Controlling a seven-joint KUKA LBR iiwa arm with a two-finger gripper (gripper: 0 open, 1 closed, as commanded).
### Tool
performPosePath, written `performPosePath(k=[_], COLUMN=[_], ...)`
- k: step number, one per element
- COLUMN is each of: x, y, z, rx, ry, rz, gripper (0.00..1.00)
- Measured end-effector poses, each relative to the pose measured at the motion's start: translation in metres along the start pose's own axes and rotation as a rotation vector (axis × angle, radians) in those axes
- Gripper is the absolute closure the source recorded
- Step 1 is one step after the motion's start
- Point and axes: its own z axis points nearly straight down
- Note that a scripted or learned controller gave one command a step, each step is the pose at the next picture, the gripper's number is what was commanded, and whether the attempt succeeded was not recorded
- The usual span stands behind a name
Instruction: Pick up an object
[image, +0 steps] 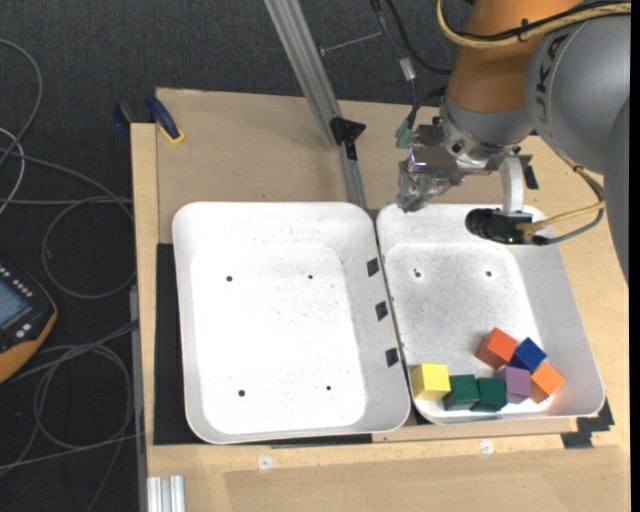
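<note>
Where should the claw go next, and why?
Probably toward the near right corner of the right bin, then down. The claw hangs over that bin's far left edge, while the blocks sit clustered in the near corner, well apart from it.

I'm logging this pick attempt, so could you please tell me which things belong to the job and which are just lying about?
For the job:
gripper
yellow block
green blocks
purple block
blue block
orange blocks
right bin

Lying about:
left bin
cables
handheld controller
</note>
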Motion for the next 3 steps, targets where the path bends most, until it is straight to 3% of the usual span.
performPosePath(k=[2,3], x=[0.094,0.091], y=[-0.012,-0.012], z=[0.010,0.010], rx=[0.001,0.000], ry=[-0.001,-0.002], rz=[0.000,0.006], gripper=[1.00,0.00])
